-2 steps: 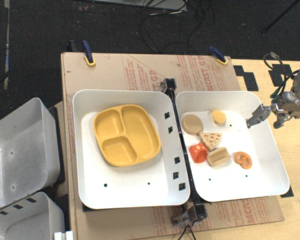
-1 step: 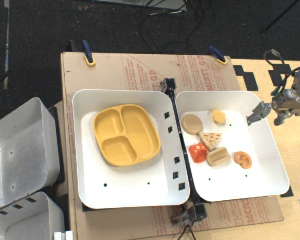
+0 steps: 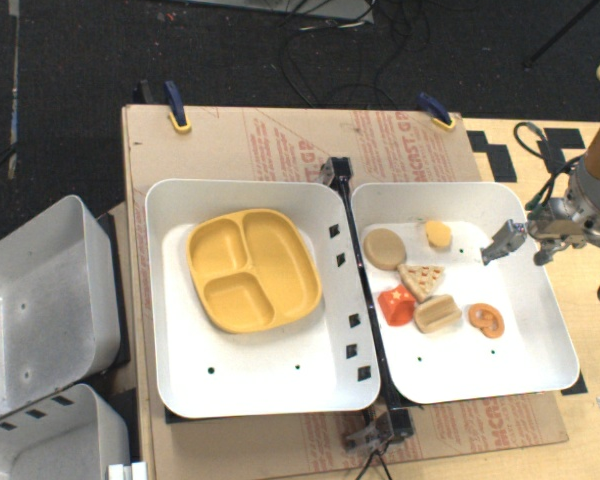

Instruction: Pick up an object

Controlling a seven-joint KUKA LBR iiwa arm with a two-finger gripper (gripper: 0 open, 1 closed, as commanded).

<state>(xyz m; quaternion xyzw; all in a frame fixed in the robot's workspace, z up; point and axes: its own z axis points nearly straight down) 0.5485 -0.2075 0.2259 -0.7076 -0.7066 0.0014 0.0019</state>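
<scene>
The right bin (image 3: 520, 363) holds several toy foods: a round tan cookie (image 3: 384, 248), a small yellow piece (image 3: 438, 233), a triangular cracker (image 3: 421, 278), a red piece (image 3: 396, 306), a tan bread piece (image 3: 436, 314) and an orange ring (image 3: 486, 319). My gripper (image 3: 527, 243) hangs over the bin's right side, to the right of the yellow piece and above the orange ring. It is open, and nothing sits between its fingers.
A yellow divided plate (image 3: 252, 268) lies in the left bin (image 3: 170, 368). Black clips line the divider between the bins (image 3: 352, 268). Grey tubs (image 3: 40, 288) stand off the bench to the left. Cables lie near the right edge (image 3: 540, 148).
</scene>
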